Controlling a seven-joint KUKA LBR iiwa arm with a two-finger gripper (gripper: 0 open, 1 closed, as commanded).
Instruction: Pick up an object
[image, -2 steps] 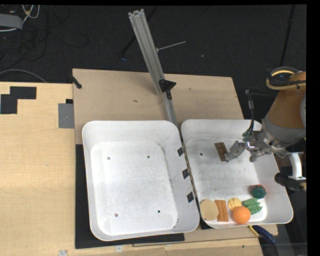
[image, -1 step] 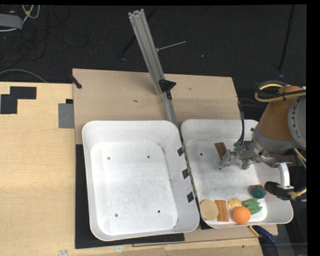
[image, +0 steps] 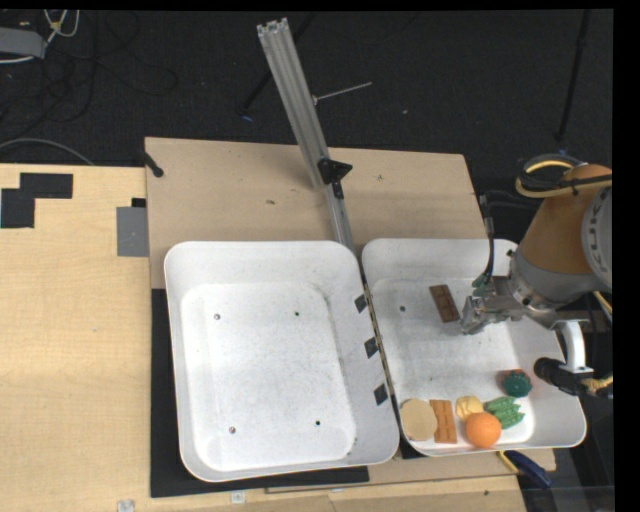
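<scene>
In the right bin (image: 400, 262), a small brown block (image: 444, 303) lies flat, just left of the gripper (image: 474, 313); jaw state cannot be told. Block looks rigid, light, matte: likely best pinched across its narrow width. Rounded toy foods (image: 470, 420) cluster at the near edge.

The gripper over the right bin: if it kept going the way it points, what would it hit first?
Probably the bin floor. The gripper points down, just right of the brown block; depth is unclear, so it might clip the block.
</scene>
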